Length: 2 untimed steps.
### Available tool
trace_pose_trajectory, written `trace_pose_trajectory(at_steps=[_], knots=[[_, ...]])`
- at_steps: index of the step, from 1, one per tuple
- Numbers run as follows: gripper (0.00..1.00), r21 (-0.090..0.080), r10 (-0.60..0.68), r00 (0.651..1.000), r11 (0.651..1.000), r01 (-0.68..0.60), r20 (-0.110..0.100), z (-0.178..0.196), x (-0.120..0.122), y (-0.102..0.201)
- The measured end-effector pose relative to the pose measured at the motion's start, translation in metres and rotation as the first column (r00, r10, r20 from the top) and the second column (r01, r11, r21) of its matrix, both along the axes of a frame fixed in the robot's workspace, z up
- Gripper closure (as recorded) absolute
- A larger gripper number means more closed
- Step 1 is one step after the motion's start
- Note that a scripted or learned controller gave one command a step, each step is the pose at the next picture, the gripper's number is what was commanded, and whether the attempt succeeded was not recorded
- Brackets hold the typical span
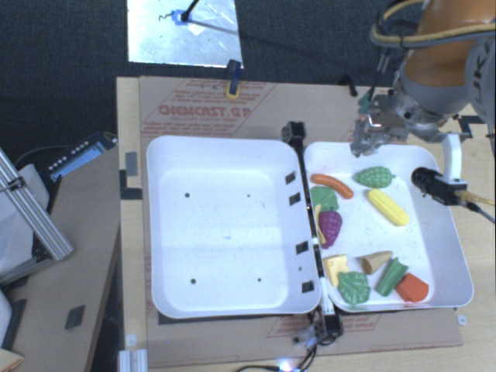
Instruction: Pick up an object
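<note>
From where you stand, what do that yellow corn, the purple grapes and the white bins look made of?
The corn and grapes look like moulded toy plastic: flat, uniform colour with a slight sheen. The bins, such as the left one, seem thin formed plastic, matte white with rounded corners. The view cannot confirm any of this.

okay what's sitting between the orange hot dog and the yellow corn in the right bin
In the camera view, the bumpy green piece lies between the hot dog and the corn, set a little toward the bin's far edge.
</note>
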<state>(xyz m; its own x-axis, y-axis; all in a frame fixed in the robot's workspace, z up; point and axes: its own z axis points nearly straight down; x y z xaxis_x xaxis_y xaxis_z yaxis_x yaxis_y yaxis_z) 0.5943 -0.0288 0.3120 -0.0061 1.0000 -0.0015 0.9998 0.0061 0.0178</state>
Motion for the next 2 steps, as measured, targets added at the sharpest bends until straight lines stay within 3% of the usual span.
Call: trace_pose_trajectory(at_steps=[1,2], knots=[[1.0,0.005,0.007,1.0,1.0,-0.007,0.002,0.166,-0.006,0.077],[1.0,0.005,0.004,1.0,1.0,-0.004,-0.009,0.228,-0.051,0.124]])
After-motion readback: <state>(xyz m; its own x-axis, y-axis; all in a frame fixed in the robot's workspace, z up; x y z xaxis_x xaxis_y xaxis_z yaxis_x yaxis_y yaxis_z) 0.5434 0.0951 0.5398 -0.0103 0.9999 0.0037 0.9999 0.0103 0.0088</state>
